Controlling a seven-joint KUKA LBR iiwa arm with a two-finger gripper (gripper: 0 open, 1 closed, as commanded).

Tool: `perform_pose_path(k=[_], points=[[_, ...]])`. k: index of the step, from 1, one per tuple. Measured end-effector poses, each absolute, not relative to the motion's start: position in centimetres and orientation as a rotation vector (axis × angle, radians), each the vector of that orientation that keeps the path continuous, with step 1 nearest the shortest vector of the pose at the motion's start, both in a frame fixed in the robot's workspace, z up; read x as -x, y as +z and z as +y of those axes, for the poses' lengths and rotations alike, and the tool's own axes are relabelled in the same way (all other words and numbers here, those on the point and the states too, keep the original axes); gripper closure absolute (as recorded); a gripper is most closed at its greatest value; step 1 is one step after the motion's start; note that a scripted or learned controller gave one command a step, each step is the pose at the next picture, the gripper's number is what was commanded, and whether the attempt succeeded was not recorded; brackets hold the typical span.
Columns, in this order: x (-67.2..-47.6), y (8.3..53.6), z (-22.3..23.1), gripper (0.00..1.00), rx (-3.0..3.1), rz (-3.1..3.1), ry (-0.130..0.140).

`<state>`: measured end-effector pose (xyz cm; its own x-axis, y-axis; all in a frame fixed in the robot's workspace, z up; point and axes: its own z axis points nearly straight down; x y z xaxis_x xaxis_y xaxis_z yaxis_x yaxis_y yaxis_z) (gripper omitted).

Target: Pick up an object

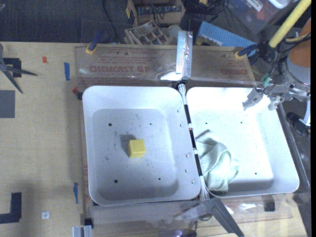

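While the gripper [256,97] hangs over the right bin [276,147] near its far right corner, I see its fingers slightly spread and pinching nothing. A yellow block [137,148] sits near the middle of the left bin [94,132]; a crumpled pale cloth [216,163] lies against the right bin's left wall, toward the near edge. I judge this the approach step: next I choose a target, descend over it and close.

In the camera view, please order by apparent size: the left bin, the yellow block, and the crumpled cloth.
1. left bin
2. crumpled cloth, in the right bin
3. yellow block
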<state>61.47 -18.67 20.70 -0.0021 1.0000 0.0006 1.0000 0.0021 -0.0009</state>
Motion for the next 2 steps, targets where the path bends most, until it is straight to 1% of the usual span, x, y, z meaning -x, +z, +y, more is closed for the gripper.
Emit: perform_pose_path(k=[1, 2], points=[[-57.5, 11.3, -13.4, 0.0, 2.381, -2.048, 0.001], [-61.7, 8.8, -9.2, 0.0, 2.617, -1.748, -0.009]])
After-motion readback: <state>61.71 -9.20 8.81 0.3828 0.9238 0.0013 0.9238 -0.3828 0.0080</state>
